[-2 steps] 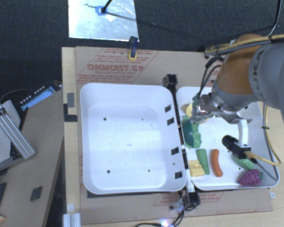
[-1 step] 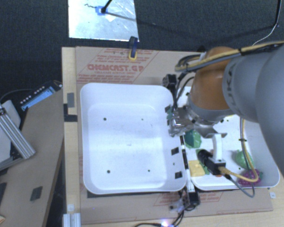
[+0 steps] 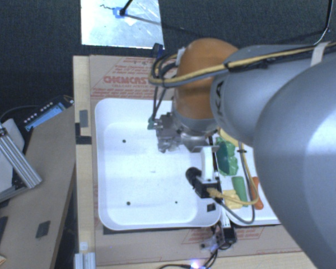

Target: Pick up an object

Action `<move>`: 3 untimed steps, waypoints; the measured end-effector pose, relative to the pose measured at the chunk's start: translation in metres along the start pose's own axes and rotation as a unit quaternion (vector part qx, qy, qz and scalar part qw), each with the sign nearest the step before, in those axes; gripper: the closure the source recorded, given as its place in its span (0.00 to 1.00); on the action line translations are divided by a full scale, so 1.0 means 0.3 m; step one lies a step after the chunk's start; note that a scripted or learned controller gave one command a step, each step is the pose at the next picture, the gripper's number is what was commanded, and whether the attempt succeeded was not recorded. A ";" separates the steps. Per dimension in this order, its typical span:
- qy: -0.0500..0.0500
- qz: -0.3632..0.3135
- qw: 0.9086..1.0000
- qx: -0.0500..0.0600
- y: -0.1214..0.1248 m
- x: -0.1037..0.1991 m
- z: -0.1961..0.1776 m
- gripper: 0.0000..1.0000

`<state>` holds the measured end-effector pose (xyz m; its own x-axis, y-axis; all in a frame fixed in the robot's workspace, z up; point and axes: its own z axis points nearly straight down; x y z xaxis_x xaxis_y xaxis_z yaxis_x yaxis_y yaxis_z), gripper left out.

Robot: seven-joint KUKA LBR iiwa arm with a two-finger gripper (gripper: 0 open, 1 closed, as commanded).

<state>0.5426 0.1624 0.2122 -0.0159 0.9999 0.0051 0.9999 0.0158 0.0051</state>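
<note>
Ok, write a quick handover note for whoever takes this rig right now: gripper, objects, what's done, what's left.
Gripper: low over the left bin, near its back right part; finger state can't be told.
Objects: a green piece, a yellow one and an orange one lie in the right bin, partly hidden by the arm.
Done: nothing seen held.
Left: pick up an object.

The worktop (image 3: 84, 150) runs down the left and middle of the frame, pale and wood-toned; a brown cardboard sheet (image 3: 123, 77) with red lettering lies flat on it; on that sheet sits the left white bin (image 3: 109, 167), centre frame, and just beside it at the right the second white bin (image 3: 266, 217), mostly hidden under the arm; a small dark patch (image 3: 43, 228) lies on the worktop at lower left.
</note>
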 end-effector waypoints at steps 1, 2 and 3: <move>-0.001 0.002 1.000 0.006 -0.196 0.254 0.192 1.00; 0.000 0.005 1.000 -0.002 -0.177 0.245 -0.119 1.00; 0.000 0.006 1.000 -0.003 -0.177 0.161 -0.454 1.00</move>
<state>0.4881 0.2091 0.3484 -0.0037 1.0000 0.0049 0.9999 0.0036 0.0110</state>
